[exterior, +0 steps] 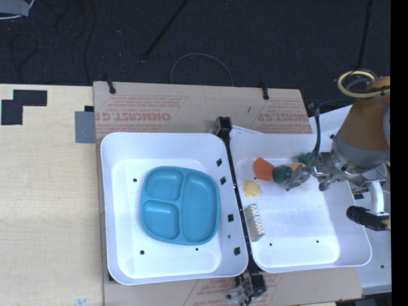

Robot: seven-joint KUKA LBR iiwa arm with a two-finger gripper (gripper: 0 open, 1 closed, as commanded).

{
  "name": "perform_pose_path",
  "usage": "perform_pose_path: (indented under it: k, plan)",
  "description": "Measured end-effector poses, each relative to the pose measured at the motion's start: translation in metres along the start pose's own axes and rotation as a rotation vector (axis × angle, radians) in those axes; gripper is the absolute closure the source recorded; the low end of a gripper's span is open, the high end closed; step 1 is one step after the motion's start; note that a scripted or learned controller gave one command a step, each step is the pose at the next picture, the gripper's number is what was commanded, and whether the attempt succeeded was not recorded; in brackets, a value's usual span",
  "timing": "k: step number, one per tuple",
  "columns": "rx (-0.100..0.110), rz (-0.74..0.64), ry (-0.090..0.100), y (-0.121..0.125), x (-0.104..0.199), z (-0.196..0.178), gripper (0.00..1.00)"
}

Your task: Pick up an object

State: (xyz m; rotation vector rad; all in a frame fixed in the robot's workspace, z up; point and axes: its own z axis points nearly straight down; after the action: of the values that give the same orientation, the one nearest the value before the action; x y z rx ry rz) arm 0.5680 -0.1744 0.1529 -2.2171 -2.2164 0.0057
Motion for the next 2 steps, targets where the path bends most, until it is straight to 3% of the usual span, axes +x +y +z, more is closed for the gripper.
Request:
perform_pose_path:
  k: [1, 2]
  plan:
    - [0.002, 0.0, 0.001, -0.005, 0.0, 0.064, 0.0]
    - [-0.002, 0.004, -0.001, -0.004, -0.001, 0.05, 1.0]
